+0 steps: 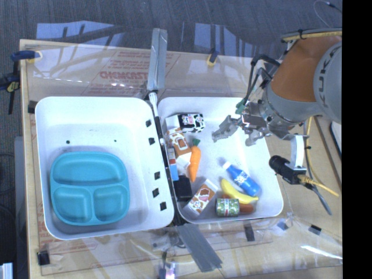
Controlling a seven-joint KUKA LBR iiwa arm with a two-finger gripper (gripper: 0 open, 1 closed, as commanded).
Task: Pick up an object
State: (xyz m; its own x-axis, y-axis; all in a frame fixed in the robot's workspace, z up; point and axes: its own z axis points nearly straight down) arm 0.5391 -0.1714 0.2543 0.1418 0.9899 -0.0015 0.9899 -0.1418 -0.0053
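**Hand above right bin, nothing held**

The counter [87, 57] carries two white bins. The left bin [87, 112] holds a teal divided tray [89, 186], with bare floor above it. My arm [305, 80] enters from the right, partly cut off. The right bin [221, 109] has open floor at its centre; items crowd its left wall and front edge: carrot [194, 161], banana [237, 192], blue bottle [242, 179], green can [227, 207], small cartons. My hand [239, 127] hangs over the upper right area, fingers spread, gripping nothing.
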